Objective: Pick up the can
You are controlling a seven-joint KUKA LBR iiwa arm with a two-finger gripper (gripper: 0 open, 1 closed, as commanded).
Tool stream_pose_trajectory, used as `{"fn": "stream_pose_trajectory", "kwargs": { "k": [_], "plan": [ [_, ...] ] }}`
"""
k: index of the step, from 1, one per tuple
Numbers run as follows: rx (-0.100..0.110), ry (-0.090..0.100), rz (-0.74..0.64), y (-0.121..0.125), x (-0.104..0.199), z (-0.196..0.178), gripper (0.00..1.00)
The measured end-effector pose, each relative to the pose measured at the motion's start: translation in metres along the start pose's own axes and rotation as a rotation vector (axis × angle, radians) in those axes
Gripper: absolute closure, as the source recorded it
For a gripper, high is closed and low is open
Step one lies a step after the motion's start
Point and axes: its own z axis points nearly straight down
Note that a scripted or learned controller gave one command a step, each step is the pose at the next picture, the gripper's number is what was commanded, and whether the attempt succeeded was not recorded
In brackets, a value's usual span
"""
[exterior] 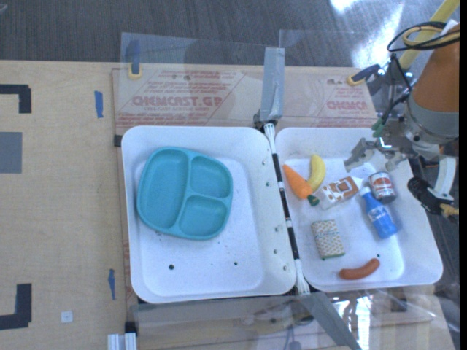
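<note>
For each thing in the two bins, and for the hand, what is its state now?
can: lying in the right bin, not gripped
blue bottle: on its side, touching the can
carrot: lying flat beside the banana
banana: lying flat
carton: on its side
sponge: flat
sausage: flat, apart from the others
blue plate: flat in the left bin
hand: above the can
</note>
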Motion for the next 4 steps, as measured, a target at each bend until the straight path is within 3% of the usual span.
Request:
{"fn": "stream_pose_trajectory", "kwargs": {
  "k": [1,2,3,4],
  "plan": [
    [-0.033,-0.009,-0.041,0.001,-0.058,0.082,0.00],
    [-0.038,-0.012,-0.038,0.002,-0.062,0.071,1.00],
    [-0.037,-0.012,-0.038,0.001,-0.062,0.071,0.00],
    [-0.009,0.009,-0.060,0.030,-0.061,0.115,0.00]
  ]
}}
